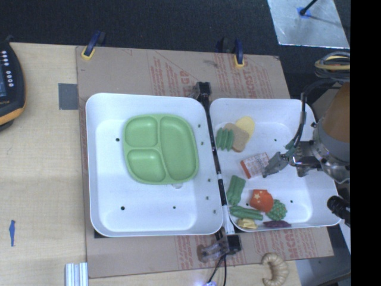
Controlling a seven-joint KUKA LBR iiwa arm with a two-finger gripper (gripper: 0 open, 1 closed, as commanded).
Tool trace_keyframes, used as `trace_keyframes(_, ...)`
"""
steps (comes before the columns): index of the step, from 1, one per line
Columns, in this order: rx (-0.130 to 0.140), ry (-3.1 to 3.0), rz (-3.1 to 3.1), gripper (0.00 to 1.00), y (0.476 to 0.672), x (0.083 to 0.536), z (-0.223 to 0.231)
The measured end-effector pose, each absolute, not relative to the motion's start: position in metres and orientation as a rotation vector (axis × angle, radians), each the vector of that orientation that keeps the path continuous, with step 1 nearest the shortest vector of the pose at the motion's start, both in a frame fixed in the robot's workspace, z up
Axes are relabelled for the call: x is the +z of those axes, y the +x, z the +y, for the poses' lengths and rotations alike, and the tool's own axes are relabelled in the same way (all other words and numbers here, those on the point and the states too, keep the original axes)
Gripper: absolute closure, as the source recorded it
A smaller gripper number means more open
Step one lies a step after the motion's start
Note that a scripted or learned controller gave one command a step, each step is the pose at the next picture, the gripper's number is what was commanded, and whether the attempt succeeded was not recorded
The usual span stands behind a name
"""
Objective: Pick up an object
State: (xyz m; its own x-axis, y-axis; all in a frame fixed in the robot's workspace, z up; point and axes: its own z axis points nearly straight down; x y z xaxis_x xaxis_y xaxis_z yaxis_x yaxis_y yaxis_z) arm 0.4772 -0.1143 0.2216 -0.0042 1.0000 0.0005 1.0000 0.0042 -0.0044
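My tool (275, 164) sits at centre right of the frame, above the right bin (277, 113), beside a red-and-white packet (255, 162). I cannot tell its state. Toy vegetables (262, 204) lie at lower right.

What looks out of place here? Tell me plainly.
One thing: a pale, curled shrimp-like item lies outside both bins, on the bench below the right bin. The other small items sit piled inside that bin, near the pincer. The green divided plate sits flat in the left bin.
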Motion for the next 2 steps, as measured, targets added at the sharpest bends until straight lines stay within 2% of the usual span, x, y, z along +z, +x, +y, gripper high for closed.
trace_keyframes(1, 0.008, -2.205, -2.227, 0.00, 0.521, 0.135, -0.091)
trace_keyframes(2, 0.003, -2.219, -2.225, 0.00, 0.533, 0.095, -0.099)
